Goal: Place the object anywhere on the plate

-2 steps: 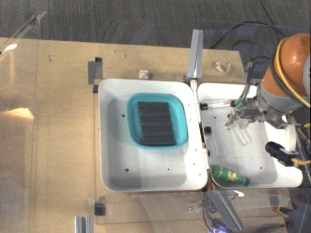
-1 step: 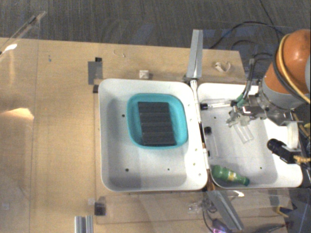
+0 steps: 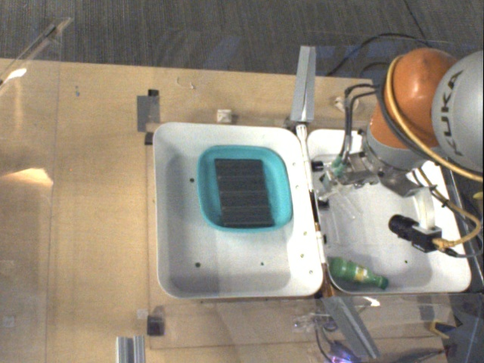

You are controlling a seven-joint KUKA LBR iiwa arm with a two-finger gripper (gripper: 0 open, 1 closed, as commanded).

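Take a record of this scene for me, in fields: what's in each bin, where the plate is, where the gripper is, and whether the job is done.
left bin: holds the teal plate, set toward the far side
on the plate: a dark ridged slab at its middle
right bin: holds a green bottle lying on its side at the view's lower left corner
gripper: over the right bin's upper left part, apart from the bottle
task state: bottle not yet on the plate
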